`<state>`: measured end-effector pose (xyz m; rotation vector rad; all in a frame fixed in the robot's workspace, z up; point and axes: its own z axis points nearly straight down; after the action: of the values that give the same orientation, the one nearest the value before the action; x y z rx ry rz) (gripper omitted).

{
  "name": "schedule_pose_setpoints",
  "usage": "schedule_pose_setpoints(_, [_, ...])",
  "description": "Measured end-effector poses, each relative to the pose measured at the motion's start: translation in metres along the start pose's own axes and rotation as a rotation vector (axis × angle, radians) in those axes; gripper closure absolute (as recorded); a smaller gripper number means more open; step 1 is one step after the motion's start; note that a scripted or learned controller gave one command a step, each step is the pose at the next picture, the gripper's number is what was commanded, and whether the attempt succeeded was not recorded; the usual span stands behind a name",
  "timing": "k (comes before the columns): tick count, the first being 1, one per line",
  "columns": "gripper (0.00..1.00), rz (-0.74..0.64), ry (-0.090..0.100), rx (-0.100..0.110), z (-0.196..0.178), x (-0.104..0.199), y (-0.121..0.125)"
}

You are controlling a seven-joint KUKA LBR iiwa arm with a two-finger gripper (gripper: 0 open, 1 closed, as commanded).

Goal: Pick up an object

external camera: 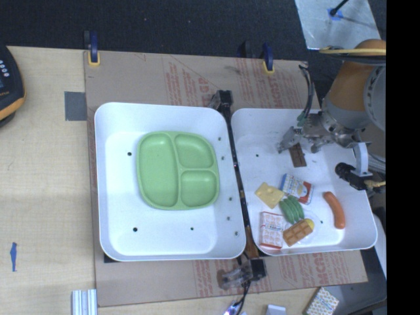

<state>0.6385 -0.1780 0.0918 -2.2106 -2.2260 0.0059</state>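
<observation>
The grey arm with its orange band (351,87) is seen entering from three o'clock and bent down over the upper part of the right shallow white bin (262,126), the two-finger gripper (298,143) being lowered toward the bin floor at about one o'clock of that bin. A small brown rectangular piece (298,156) is seen just below the fingertips; whether it is clasped between them cannot be told, and the spread of the fingers cannot be told either. Toward five o'clock of the same bin a cluster is laid: a yellow cheese-like wedge (268,193), a small printed packet (296,187), a green ridged vegetable toy (291,209), a red-and-white printed sachet (271,229) and a tan waffle-like block (298,231). An orange sausage-shaped toy (335,209) is set apart at four o'clock. In the left shallow white bin (111,176) a pale green divided plastic plate (177,170) is placed centrally.
</observation>
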Motion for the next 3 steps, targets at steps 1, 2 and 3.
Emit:
schedule_pose_setpoints(1, [1.0, -0.001, -0.002, -0.002, -0.011, -0.002, 0.001])
schedule_pose_setpoints(2, [0.0, -0.001, -0.002, -0.001, -0.011, -0.002, 0.001])
schedule_pose_setpoints(3, [1.0, -0.002, -0.003, -0.001, -0.022, -0.003, 0.001])
